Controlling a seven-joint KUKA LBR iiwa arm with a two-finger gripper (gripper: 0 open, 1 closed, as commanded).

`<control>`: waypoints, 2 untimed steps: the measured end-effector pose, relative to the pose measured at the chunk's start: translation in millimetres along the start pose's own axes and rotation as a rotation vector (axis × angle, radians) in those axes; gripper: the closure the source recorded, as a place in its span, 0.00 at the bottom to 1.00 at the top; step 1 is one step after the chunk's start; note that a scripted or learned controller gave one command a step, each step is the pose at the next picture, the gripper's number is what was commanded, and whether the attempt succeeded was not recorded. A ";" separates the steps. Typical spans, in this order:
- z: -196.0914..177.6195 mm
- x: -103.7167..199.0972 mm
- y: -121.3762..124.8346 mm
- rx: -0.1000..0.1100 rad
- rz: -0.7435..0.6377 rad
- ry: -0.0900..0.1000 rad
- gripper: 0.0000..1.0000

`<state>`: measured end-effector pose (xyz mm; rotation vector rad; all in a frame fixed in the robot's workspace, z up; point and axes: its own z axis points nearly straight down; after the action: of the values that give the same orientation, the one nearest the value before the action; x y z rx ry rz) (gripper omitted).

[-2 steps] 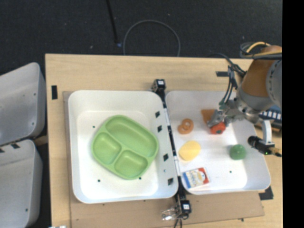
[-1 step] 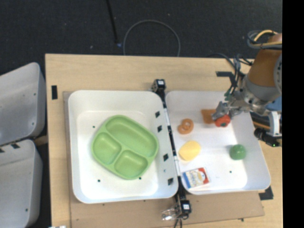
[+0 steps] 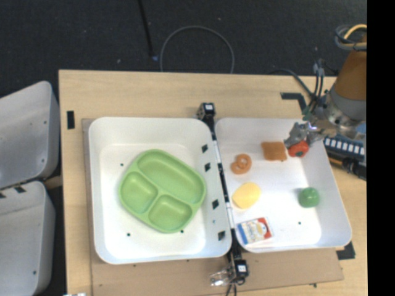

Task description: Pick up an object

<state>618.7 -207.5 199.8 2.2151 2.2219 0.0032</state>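
the gripper [image 3: 300,139] sits at the right bin's [image 3: 327,227] 1 o'clock corner, fingers pinching a small red object [image 3: 299,148] right beside the brown block [image 3: 274,151]. the grasp looks made; the lift clear of the bin is left, i judge.

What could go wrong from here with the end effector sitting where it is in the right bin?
1. The end effector sits by the right bin's far rim with a small red object under it and the brown block right beside; closing may nudge the block or catch both.
2. So near the rim, the red object may slide against the wall instead of being grasped.
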 end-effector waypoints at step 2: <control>-46.8 44.5 -5.4 0.005 -0.003 0.003 1.00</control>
<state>613.0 -162.9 246.6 2.2156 2.2295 0.0001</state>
